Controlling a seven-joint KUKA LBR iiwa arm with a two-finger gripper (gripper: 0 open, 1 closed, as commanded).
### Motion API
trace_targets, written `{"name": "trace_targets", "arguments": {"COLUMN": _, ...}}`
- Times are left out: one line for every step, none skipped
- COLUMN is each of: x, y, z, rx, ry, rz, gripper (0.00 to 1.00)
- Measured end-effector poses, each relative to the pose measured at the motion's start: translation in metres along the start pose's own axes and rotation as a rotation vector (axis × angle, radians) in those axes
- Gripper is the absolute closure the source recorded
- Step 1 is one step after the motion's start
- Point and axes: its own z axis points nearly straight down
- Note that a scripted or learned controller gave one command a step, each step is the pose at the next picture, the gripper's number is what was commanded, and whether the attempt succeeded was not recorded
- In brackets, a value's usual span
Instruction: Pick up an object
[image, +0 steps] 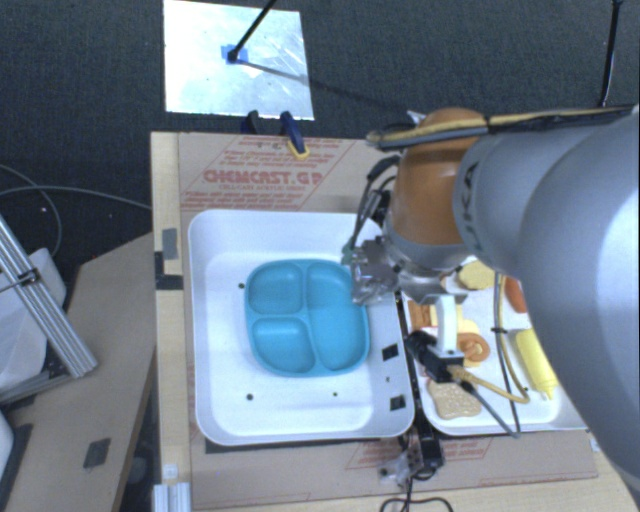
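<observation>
A blue divided plate (300, 318) lies in the left white bin (225, 400). The right bin (500, 420) holds several toy food pieces: a yellow corn-like piece (535, 365), an orange ring (475, 348), a speckled biscuit (455, 400), a white stick (448, 325) and a red-orange piece (515, 293). The grey arm with its orange band (430, 190) comes in from the right and covers much of the right bin. My gripper (368, 275) hangs low at the plate's right edge, by the wall between the two bins. I see nothing held in it.
Both bins rest on a cardboard sheet (265, 175) with red print. A shiny foil sheet (235, 60) lies beyond it, held by a blue clip (292, 130). An aluminium frame (40, 310) stands at the left. Black cables (490, 400) cross the right bin's front.
</observation>
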Motion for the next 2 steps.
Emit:
{"name": "trace_targets", "arguments": {"x": 0.0126, "y": -0.0647, "z": -0.0269, "rx": 0.004, "ry": 0.001, "rz": -0.002, "gripper": 1.0}}
{"name": "trace_targets", "arguments": {"x": 0.0121, "y": -0.0622, "z": -0.0366, "rx": 0.002, "ry": 0.001, "rz": -0.006, "gripper": 1.0}}
